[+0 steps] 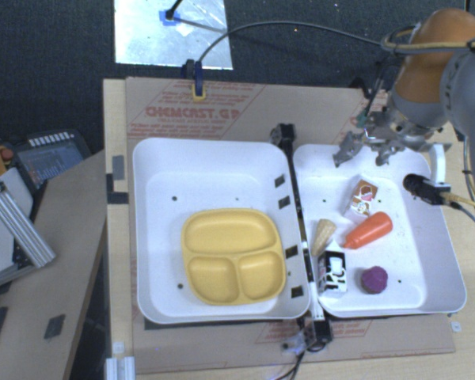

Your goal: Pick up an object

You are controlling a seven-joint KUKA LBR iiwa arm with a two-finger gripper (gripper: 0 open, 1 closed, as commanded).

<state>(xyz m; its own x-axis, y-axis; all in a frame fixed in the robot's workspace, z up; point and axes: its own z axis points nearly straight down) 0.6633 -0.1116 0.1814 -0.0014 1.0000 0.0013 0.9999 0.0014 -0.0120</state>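
Observation:
My gripper (363, 153) hangs over the far edge of the right bin (435, 291), fingers spread apart with nothing between them. Below it in that bin lie a small printed carton (362, 198), an orange carrot (369, 230), a tan cone (323, 233), a black-and-white box (333, 272) and a purple round piece (374, 279). The carton is the nearest item, a short way toward the camera from the fingertips.
The left bin (154, 212) holds a yellow divided plate (232, 254). A black divider with clips (294, 212) runs between the bins. Cables and a black fitting (422, 187) sit at the right bin's right rim. A grey device (47, 155) lies left of the bench.

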